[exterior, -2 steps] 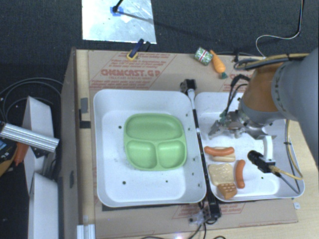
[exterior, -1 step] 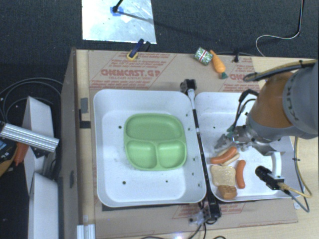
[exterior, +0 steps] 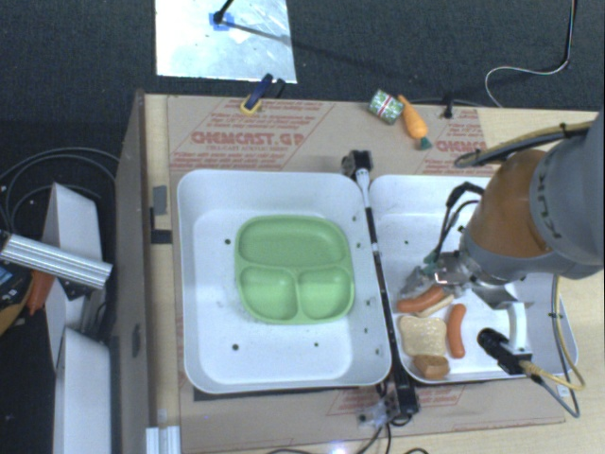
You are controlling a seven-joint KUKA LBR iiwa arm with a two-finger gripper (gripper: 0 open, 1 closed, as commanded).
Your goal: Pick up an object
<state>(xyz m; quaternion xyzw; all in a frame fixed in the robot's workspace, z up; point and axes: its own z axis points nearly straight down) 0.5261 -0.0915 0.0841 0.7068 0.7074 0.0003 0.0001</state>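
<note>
- Lower right of the frame, the gripper [exterior: 427, 274] hovers over the right bin [exterior: 416, 206].
- Its fingers' state: cannot tell.
- A sausage [exterior: 423, 300] lies just below them.

Even, fairly bright overhead light washes the two white bins [exterior: 284, 282] nearly featureless, a foil sheet [exterior: 225, 25] beyond the bench's far edge glares, shadows stay faint, and the whole picture is soft and grainy.
</note>
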